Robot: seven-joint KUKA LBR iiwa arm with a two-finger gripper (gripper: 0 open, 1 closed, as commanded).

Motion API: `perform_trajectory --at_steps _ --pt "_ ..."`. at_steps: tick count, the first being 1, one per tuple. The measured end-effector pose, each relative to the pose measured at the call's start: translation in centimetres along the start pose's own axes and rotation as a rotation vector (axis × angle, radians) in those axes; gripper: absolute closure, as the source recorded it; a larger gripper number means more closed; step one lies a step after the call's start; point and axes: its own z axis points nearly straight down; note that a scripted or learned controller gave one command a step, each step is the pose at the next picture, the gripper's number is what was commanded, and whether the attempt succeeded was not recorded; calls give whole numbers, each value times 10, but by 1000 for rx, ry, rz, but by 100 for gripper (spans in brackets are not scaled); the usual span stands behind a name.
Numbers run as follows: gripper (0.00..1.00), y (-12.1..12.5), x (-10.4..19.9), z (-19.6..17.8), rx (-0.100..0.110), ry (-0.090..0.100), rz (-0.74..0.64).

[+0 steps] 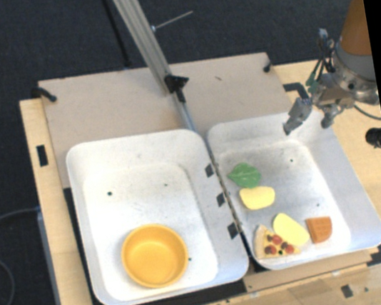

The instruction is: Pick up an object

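We see the gripper (312, 115) with jaws spread and gripping nothing, above the right bin's (338, 167) far right corner. Well apart, nearer and left of the jaws, lie a green leaf (243, 174), a yellow piece (257, 197) and an orange block (320, 228).

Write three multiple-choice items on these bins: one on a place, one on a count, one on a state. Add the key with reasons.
1. Where is the yellow bowl?
A. left bin
B. right bin
C. on the bench

2. How many items lie in the right bin?
A. two
B. five
C. eight

3. Where is the hand?
A. pressed into the bowl
B. over the right bin's far right corner, holding nothing
C. over the left bin

Key: A, it sits in the left bin's near part; B, five pieces, grouped; B, nothing between its fingers.
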Motion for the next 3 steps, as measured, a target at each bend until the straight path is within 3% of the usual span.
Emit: perform_trajectory --at_steps 1,3 --pt "0 0 0 0 0 0 0" --pt "0 5 3 100 5 0 2"
